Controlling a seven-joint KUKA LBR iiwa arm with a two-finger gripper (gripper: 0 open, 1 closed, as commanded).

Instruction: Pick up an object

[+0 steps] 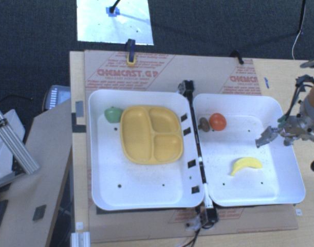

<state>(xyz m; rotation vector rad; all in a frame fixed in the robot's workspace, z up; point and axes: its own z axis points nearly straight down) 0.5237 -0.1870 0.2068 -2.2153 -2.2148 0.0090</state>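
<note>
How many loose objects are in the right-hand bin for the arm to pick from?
3: an orange-red ball near the bin's upper left, a small brown object touching its left side, and a yellow banana lower down near the middle. Nothing appears hidden.

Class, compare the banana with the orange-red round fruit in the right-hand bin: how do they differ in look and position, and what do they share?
The banana is yellow, long and curved; the round fruit is orange-red and ball-shaped. The banana lies by itself toward the near middle of the right bin; the round fruit sits toward the far left corner, right beside a small brown object. Both rest on the floor of the same bin, with nothing gripping them.
</note>
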